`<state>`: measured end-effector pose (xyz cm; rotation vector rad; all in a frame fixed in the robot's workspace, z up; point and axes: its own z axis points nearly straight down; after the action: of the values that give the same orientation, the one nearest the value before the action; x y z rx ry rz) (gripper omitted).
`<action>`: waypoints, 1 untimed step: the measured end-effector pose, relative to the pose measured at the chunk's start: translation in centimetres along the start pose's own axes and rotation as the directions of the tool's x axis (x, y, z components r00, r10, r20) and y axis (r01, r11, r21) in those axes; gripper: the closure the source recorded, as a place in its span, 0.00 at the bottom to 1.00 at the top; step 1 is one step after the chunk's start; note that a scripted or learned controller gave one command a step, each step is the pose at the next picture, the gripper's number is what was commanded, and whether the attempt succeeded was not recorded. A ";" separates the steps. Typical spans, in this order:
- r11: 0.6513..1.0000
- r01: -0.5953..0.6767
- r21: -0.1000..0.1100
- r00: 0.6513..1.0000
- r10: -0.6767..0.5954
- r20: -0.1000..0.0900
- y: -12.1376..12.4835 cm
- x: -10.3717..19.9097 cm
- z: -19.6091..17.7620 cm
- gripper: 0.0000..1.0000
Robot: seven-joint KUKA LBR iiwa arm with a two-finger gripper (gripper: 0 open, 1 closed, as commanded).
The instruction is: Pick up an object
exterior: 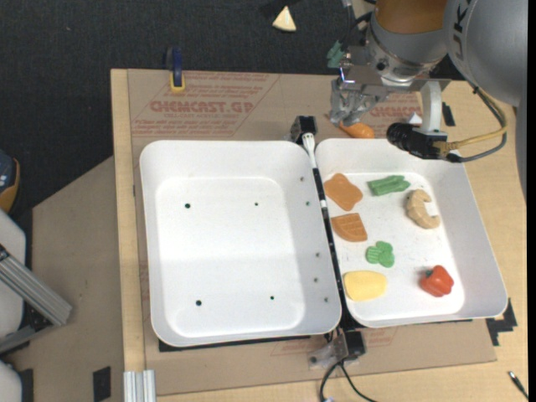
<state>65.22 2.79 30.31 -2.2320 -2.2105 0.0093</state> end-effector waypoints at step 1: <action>1.000 0.021 0.007 1.000 -0.021 -0.008 -1.9 12.7 8.4 1.00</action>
<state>63.38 15.52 21.86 -2.2009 -2.2266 0.0078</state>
